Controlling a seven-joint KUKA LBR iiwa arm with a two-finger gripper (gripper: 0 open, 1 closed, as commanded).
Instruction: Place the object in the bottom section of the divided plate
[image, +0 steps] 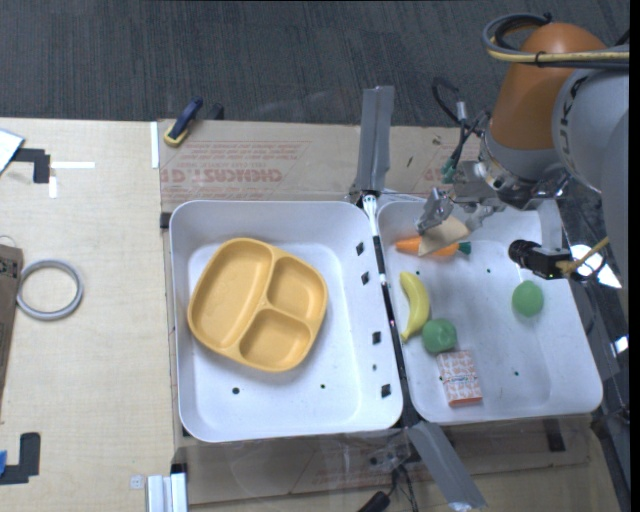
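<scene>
Left bin (200, 400): holding yellow divided plate (258, 303), all sections bare. Right bin (570, 385): holding banana (414, 302), small red-and-white packet (459, 378), two green balls (438, 335) (528, 298), and carrot (432, 244) at far-left corner. Hand (438, 214) just above carrot, touching or nearly; grip state impossible to tell.

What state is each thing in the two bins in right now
Divided plate: flat in the left bin, nothing in its sections.
Banana: lying in the right bin.
Carrot: lying under the claw.
Green ball: resting alone.
Green lump: beside the banana.
Red-and-white packet: lying flat.
</scene>
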